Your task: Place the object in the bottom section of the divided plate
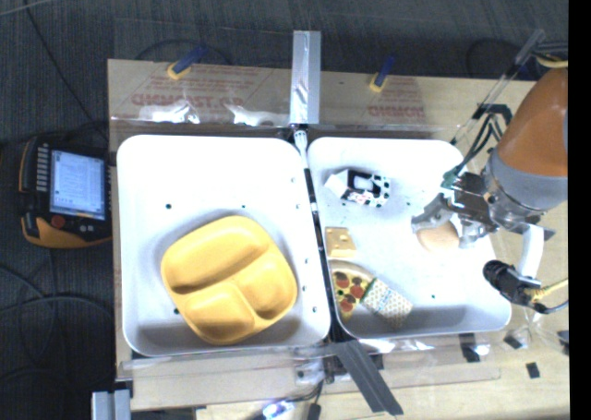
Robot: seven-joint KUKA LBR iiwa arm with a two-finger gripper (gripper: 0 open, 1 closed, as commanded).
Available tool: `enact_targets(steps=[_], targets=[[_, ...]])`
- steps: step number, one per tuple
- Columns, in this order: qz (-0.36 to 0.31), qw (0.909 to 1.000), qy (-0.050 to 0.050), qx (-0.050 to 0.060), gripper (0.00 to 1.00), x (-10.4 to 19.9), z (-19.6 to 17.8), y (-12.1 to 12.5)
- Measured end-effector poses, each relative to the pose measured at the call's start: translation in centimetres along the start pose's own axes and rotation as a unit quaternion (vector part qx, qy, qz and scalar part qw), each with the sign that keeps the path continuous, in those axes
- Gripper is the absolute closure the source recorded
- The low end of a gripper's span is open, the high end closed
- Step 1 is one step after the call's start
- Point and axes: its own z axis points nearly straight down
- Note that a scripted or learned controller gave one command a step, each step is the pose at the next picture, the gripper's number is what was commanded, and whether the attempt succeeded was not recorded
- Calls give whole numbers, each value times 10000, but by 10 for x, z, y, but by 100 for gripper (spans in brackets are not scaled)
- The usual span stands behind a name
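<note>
The yellow divided plate (229, 278) lies in the left bin, with one long section at the upper left and two smaller ones at the lower right. My gripper (452, 224) is low over the right side of the right bin, open. One grey finger (428, 218) shows to the left and another to the right. A tan, rounded object (437, 238) lies on the bin floor right under the gripper, partly hidden by it.
The right bin (462, 312) also holds a black-and-white toy (366, 186), a tan square cracker (340, 241), a pizza slice (348, 287) and a patterned wrapped piece (386, 301). A handheld screen unit (65, 192) sits left of the bench.
</note>
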Motion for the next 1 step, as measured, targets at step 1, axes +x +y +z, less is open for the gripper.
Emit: enact_targets(steps=[1], targets=[[0, 10000, 0, -1, 0, 0, 0, 0]])
